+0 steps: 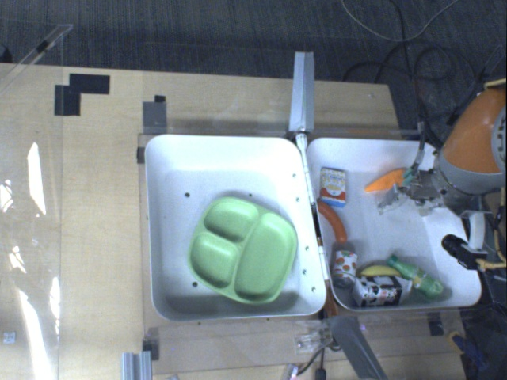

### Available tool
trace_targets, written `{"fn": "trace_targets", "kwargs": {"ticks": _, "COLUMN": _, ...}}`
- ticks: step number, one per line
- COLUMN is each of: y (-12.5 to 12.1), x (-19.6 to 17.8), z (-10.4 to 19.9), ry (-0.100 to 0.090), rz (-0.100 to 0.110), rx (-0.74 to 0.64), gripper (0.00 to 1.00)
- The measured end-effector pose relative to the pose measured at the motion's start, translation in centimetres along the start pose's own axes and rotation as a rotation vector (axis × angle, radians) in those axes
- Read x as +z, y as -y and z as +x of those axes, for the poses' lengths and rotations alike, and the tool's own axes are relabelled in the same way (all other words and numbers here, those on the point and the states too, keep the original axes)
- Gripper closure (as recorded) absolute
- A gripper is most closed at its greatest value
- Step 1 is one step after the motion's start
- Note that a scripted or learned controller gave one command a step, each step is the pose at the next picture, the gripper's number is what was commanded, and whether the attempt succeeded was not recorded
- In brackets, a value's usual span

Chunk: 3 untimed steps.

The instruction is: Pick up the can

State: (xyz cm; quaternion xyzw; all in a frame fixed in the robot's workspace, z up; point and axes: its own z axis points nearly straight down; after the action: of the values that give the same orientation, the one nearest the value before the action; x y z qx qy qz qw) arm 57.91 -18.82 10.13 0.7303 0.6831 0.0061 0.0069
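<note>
Arm over the right bin.
The can [344, 264] lay by the bin's [451, 236] near-left corner; the gripper's [396, 199] grip couldn't be told.

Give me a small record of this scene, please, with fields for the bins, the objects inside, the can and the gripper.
left bin: holds a green divided plate
right bin: holds a small carton, a sausage, a carrot, a banana, a green bottle
can: on its side at the near left corner of the right bin, beside a black-and-white carton
gripper: over the far part of the right bin, near the carrot, apart from the can
</note>
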Motion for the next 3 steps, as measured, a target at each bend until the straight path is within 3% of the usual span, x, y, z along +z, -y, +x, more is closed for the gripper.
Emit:
{"fn": "trace_targets", "kwargs": {"ticks": 1, "y": 2.1, "x": 1.0, "z": -1.1, "ry": 0.0, "rz": 0.012, "rx": 0.046, "gripper": 0.0}}
{"fn": "trace_targets", "kwargs": {"ticks": 2, "y": 1.8, "x": -0.2, "z": -1.1, "ry": 0.0, "rz": 0.005, "rx": 0.045, "gripper": 1.0}}
{"fn": "trace_targets", "kwargs": {"ticks": 3, "y": -2.0, "x": -2.7, "z": 2.7, "ry": 0.0, "rz": 0.012, "rx": -0.013, "gripper": 1.0}}
